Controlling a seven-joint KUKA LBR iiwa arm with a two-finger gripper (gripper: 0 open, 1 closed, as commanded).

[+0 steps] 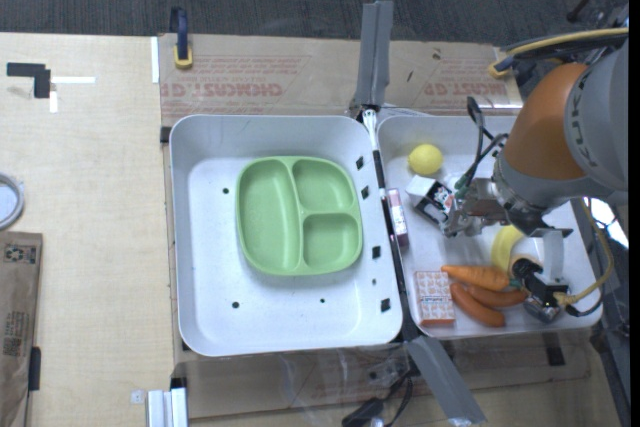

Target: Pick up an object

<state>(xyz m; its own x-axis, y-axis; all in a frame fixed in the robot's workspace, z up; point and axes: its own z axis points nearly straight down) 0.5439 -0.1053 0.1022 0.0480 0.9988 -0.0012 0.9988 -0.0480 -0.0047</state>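
Carrots point(478, 287): right bin point(440, 137), near front wall; long axes run roughly left-right.
Gripper point(455, 213): just behind carrots, so they lie toward the bin's front from it; how far open, cannot tell.
Nearby: lemon point(425, 158), banana point(504, 245), small box point(433, 298).
Writing: reversed red print on cardboard point(270, 75), unreadable.

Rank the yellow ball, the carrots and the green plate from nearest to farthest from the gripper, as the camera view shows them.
1. The yellow ball and the carrots are too close to call; both lie in the right bin with the gripper, the ball above it in the view, the carrots below.
2. The green plate is farthest, in the left bin.
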